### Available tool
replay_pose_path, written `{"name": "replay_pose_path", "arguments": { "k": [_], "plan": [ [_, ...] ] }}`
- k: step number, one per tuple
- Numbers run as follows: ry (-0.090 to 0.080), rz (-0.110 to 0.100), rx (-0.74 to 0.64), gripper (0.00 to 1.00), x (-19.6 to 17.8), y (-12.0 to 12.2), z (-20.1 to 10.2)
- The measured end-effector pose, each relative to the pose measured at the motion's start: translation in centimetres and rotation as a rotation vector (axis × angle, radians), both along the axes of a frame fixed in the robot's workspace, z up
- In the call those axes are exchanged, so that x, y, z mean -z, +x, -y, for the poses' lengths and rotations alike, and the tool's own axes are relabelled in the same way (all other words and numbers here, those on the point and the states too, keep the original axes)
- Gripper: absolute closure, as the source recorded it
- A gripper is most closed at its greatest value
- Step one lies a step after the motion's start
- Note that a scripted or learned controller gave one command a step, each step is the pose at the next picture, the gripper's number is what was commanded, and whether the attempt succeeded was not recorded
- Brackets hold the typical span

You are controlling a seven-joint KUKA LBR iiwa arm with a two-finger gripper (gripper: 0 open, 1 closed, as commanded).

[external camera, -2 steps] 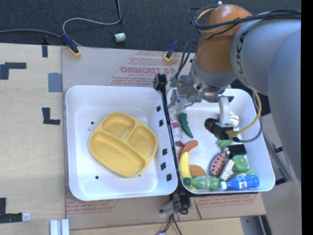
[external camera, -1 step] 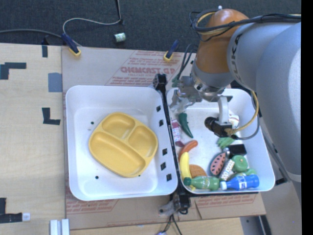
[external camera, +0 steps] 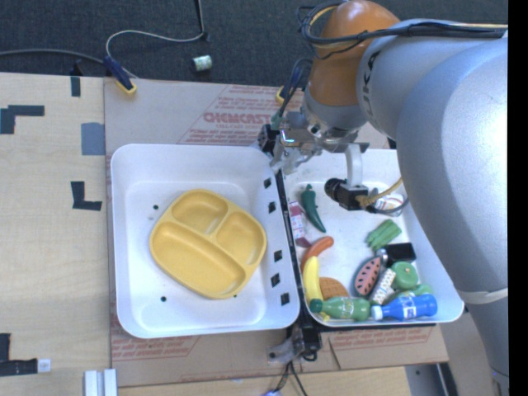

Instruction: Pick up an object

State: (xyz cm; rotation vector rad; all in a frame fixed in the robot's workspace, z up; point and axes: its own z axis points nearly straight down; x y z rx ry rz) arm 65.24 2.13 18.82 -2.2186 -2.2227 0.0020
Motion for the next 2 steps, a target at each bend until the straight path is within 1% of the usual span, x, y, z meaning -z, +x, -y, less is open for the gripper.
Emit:
{"name": "replay_pose_path", "arguments": {
  "k": [1,2],
  "plan": [
    [0.000,0.001,0.001,1.00,-5.7,-6.8,3.1],
    [-0.001,-0.001,0.000,1.00,0.5,-1.3,1.5]
  ]
}}
